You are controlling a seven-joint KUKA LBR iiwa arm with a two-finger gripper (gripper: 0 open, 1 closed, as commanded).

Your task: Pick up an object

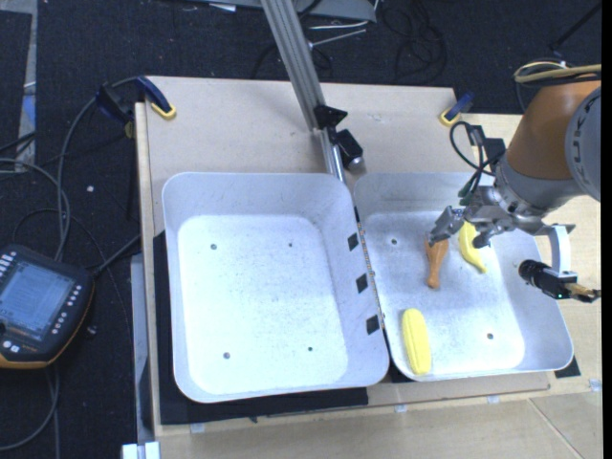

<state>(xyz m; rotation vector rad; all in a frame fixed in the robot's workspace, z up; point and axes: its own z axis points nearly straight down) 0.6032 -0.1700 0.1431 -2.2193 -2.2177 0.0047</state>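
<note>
On the far left of the frame a control pad (33, 304) lies on the dark floor. Next comes the left bin (182, 208), white with little specks. To the right of it sits the right bin (535, 352), and the toys are in there. A yellow corn cob (416, 340) lies near the bottom edge of that bin. Above it, in the middle of the bin, is an orange carrot (436, 259), tilted, and just beside that is a yellow banana (470, 249). The gripper (466, 226) is right over the tops of those two toys, down low in the bin. I think the robot is at the reaching step, about to grab one. I cannot tell if the claw is spread or squeezed, and I see nothing lifted up. Next it needs to close on one toy and go up. The grey arm (559, 151) comes in from the right side of the frame, its orange band high up, bending down to the bin.
</note>
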